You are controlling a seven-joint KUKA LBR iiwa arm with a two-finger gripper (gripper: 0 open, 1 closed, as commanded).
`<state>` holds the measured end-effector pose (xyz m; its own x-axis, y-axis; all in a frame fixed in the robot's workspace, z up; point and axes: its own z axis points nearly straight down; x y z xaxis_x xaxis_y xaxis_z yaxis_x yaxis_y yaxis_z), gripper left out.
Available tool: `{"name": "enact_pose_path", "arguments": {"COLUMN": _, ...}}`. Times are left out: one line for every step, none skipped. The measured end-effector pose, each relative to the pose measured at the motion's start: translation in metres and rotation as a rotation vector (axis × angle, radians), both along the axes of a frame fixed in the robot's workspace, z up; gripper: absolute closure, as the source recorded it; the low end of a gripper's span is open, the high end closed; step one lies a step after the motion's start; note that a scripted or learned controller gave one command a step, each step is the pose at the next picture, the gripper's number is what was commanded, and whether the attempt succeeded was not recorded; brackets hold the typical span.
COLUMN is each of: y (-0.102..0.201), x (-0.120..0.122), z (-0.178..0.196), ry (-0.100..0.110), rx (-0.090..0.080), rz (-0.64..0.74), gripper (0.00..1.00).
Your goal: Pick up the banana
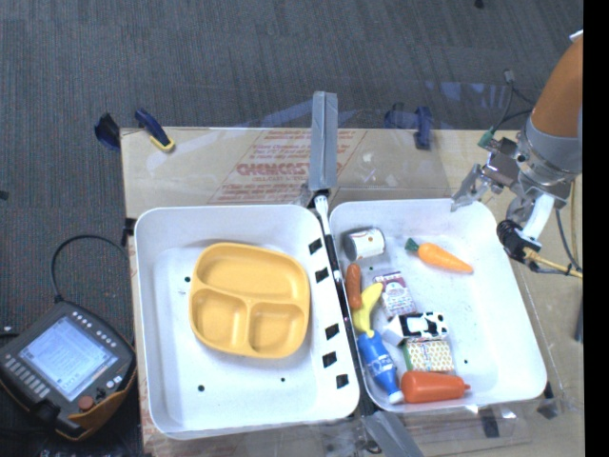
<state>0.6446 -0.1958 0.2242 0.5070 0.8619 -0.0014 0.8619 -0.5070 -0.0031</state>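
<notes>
The banana (368, 305) is small and yellow. It lies near the left wall of the right bin (519, 303), wedged between an orange sausage-shaped toy (354, 284) and a pink carton (396, 293). My gripper (473, 188) hangs over the back right corner of that bin, well up and to the right of the banana, with nothing visibly in it. Grey wrist and orange band rise behind it at the right edge.
Around the banana lie a silver can (364, 244), a carrot (440, 257), a blue bottle (378, 360), a black-and-white toy (423, 326), a patterned box (428, 354) and a red-orange toy (433, 386). The left bin (162, 255) holds a yellow divided plate (250, 299).
</notes>
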Motion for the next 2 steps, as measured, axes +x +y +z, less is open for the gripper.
{"name": "enact_pose_path", "arguments": {"y": 0.090, "x": -0.026, "z": -0.128, "ry": 0.002, "rx": 0.001, "rz": -0.060, "gripper": 0.00}}
{"name": "enact_pose_path", "arguments": {"y": 0.031, "x": -0.020, "z": -0.070, "ry": 0.002, "rx": 0.000, "rz": -0.237, "gripper": 0.00}}
